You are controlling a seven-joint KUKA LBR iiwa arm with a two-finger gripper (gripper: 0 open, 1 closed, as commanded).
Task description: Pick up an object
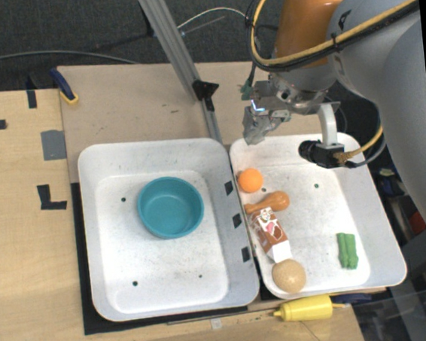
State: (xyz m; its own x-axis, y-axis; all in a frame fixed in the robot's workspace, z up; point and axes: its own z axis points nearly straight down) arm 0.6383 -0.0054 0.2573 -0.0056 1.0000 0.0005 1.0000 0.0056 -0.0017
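Over right bin's point(374, 262) far-left corner, gripper point(255, 133) hanging with nothing held, finger opening impossible to tell, small round orange ball point(250, 180) just below, glossy, unmarked.

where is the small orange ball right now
The small orange ball lies in the right white bin, near its upper-left corner, just above the brown bottle-shaped toy and below the tool.

fixed overhead camera, slanted down on both bins point(226, 149)
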